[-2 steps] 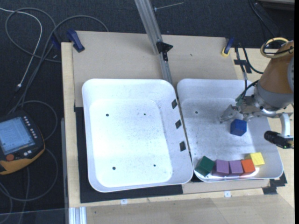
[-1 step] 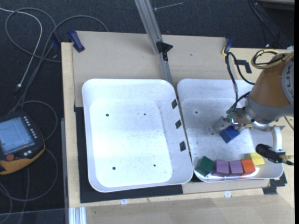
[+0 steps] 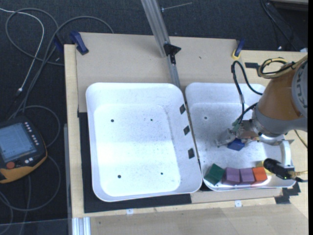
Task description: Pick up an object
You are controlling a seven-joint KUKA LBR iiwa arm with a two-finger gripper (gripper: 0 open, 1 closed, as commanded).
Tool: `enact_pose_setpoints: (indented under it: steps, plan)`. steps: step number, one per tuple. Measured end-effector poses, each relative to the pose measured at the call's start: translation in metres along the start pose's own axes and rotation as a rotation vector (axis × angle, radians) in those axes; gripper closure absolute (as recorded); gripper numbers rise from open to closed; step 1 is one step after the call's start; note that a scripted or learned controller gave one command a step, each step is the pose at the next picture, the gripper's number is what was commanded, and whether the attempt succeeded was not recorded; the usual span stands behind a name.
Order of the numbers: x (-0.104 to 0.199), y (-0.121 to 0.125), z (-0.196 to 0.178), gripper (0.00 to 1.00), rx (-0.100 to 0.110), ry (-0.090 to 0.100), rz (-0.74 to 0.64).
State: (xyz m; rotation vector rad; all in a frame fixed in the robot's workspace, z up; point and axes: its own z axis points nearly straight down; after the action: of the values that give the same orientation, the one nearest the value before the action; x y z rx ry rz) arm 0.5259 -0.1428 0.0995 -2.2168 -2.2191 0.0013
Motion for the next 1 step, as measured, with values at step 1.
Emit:
enact_pose_setpoints:
  steps: [1]
  plan:
    - [-0.0005, 0.0015, -0.0106, 1.0, -0.004, -0.001, 0.0]
